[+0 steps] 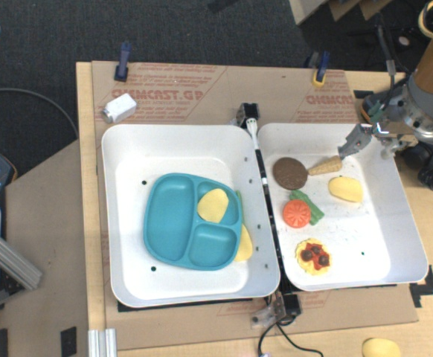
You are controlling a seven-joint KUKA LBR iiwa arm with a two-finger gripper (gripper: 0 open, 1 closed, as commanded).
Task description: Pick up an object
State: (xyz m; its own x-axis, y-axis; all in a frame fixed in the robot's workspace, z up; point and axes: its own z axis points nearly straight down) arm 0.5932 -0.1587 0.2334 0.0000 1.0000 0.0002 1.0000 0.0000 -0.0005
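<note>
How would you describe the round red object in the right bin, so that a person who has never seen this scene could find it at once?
Look at the right bin of the two white ones. Near its left wall, below the brown disc and above the yellow piece with red spots, lies the red object. It alone is plain red and round, with a green piece beside it.

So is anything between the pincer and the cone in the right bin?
Nothing visible does. The pincer hangs just above and right of the cone, with bare bin floor between them. The brown disc lies on the cone's far side.
</note>
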